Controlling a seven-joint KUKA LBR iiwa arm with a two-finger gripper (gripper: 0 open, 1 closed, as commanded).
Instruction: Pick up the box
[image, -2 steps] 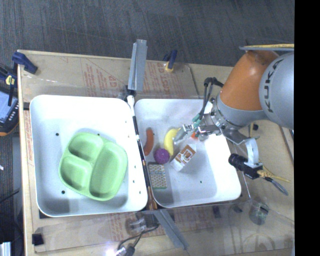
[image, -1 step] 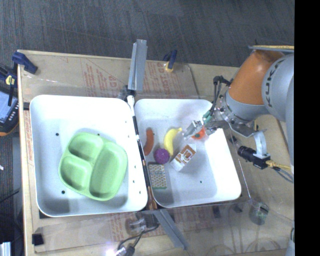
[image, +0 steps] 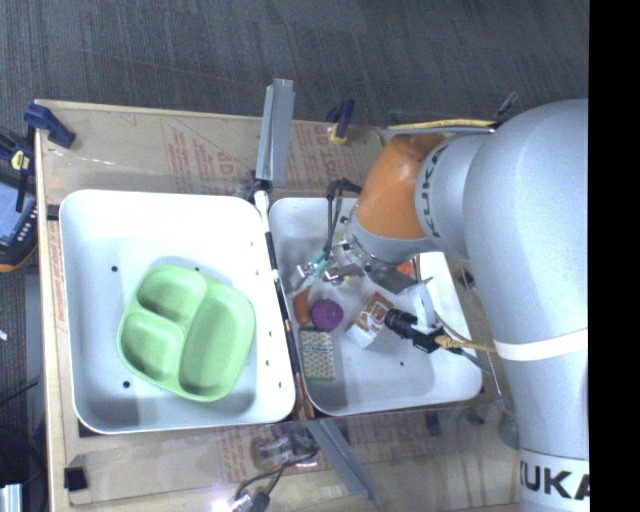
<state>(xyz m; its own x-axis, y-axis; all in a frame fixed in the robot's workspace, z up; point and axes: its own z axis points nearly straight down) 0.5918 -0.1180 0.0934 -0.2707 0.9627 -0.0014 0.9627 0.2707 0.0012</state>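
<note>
Camera view | arm's gripper (image: 335, 265) low in right bin (image: 455, 385) | finger state: cannot tell | box (image: 368, 322) beside purple object (image: 326, 314) | green tray (image: 187, 331) in left bin (image: 85, 230)

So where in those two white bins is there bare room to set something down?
Left bin: bare white floor all around the green divided tray, widest along the top. Right bin: crowded under the arm, with the purple object, patterned box and small carton; a free strip lies along its bottom edge.

Green tray (image: 187, 332) smooth matt plastic; bins (image: 90, 225) glossy white, probably plastic.
</note>
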